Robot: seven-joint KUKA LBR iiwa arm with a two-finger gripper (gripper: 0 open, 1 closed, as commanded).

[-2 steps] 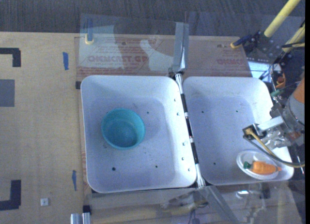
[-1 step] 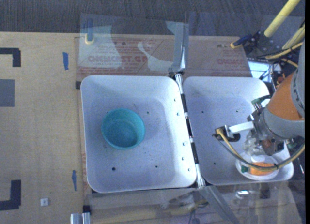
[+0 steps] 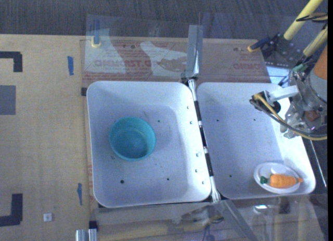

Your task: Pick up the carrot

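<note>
Hovering tool (image 3: 299, 120), grip state unclear; small orange plastic carrot (image 3: 283, 180) below it on round white plate (image 3: 263, 171), not picked.

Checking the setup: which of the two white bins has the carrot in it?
The right bin: the carrot lies on a small white plate in its near-right corner. The left bin holds a teal bowl.

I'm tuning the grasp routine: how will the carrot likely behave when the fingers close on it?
The carrot looks like a small, smooth toy, so probably stiff and light. Its rounded, tapered shape may let it roll or slip sideways. It lies on a small white plate in the right bin, which might slide when nudged.
</note>
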